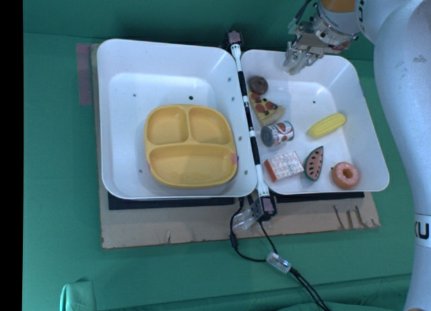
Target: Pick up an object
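Seven toys wait below the pincer [299, 60].
Approach step: its grip state unclear; next, descend onto the corn [326, 125].

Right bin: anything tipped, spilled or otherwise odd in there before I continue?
Only the small can stands out: it lies on its side in the right bin, near the divider. The pizza slice, corn, watermelon slice and donut lie flat, apart.
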`<state>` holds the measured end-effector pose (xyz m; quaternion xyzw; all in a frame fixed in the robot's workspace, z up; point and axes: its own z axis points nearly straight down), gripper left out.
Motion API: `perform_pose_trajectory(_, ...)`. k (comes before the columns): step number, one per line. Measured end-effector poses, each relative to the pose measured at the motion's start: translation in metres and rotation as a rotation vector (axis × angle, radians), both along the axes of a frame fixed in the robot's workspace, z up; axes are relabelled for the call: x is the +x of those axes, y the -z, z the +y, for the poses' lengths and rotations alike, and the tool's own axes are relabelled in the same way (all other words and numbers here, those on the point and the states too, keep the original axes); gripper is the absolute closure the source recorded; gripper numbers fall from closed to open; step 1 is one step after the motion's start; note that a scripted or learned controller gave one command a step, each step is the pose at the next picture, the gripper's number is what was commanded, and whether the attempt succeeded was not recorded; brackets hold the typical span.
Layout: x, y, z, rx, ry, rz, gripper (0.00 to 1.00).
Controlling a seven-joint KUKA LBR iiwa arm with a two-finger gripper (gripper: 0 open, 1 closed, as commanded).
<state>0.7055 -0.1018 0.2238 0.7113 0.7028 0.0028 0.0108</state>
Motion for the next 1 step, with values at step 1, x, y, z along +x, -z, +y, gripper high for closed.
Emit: perform_pose_trajectory(1, -0.0002, 0.0002, -0.0006, -0.002, 0.000, 0.001, 0.00)
